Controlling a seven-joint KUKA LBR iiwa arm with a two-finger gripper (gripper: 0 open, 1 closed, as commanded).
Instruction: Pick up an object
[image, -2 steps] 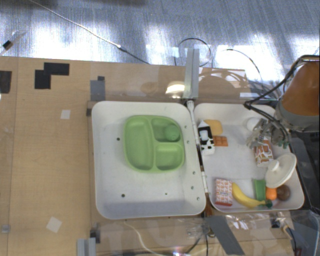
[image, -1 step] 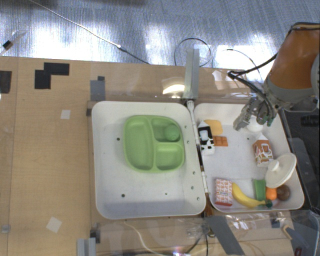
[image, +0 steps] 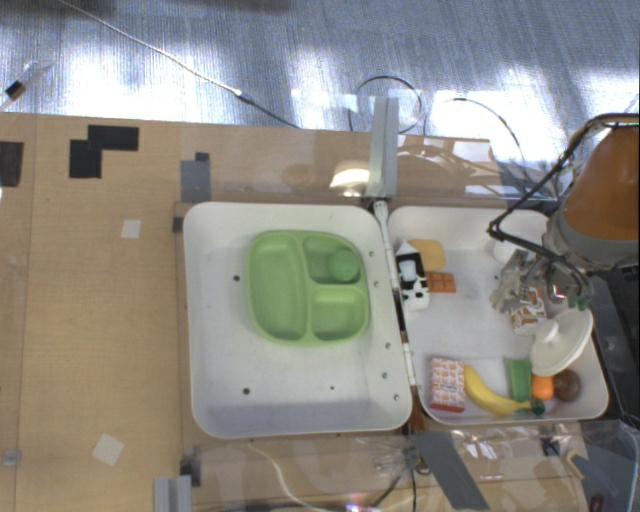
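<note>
No object is held as far as the view tells: the likeliest target, a crumpled silvery packet with a red-and-white wrapper, lies in the right bin directly under the gripper, whose hold I cannot tell (the wrist hides it). Just toward the near edge from the gripper sits a white bowl, and beyond that, along the bin's near wall, a brown ball, an orange piece, a green block, a banana and a pink wafer pack. Farther from the gripper, toward the divider, stand a black-and-white cow toy, a small orange-brown block and a tan slice. Across the divider the left bin carries a green divided plate. By my judgement the reach is done; the closing and the lift are left
</note>
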